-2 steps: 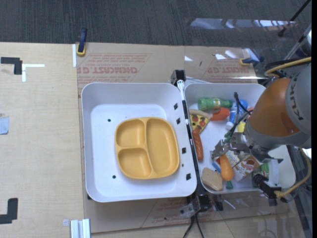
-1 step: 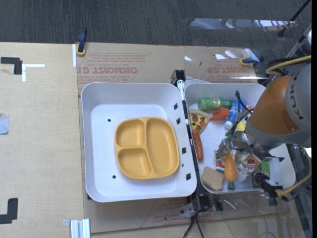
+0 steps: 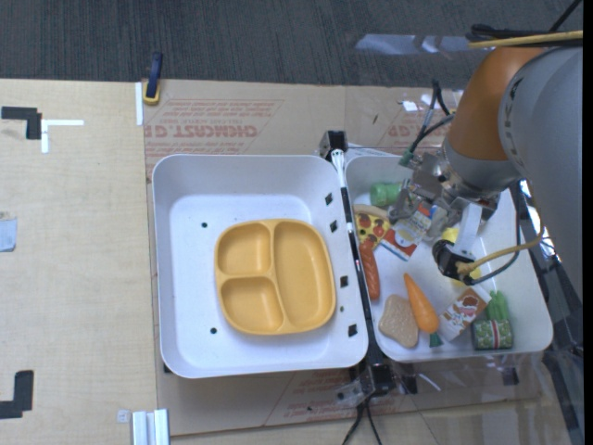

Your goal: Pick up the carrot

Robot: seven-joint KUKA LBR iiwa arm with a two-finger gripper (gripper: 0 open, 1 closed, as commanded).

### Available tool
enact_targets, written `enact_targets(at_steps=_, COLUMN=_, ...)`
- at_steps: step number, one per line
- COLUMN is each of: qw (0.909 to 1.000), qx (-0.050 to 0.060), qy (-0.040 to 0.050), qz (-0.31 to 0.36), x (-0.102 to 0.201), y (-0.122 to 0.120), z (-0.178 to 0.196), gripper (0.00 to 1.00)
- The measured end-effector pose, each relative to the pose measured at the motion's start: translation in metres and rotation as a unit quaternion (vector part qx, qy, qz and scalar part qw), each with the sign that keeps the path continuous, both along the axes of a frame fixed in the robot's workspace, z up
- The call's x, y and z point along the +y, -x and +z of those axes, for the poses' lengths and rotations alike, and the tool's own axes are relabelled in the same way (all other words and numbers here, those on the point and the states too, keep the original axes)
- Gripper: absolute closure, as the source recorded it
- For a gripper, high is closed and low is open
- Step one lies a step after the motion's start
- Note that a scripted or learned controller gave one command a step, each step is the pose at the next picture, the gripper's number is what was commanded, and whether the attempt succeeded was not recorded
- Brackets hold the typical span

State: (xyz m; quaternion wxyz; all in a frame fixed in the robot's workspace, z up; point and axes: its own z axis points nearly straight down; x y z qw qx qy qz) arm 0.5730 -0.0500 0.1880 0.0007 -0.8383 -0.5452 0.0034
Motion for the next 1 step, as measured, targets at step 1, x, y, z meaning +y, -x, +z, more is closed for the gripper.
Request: enact_targets(at_steps=1, qw=1.0000, qx=0.000, qy=0.0000, qz=0.000, x=0.0000, y=0.0000, z=0.0001, gripper=0.00)
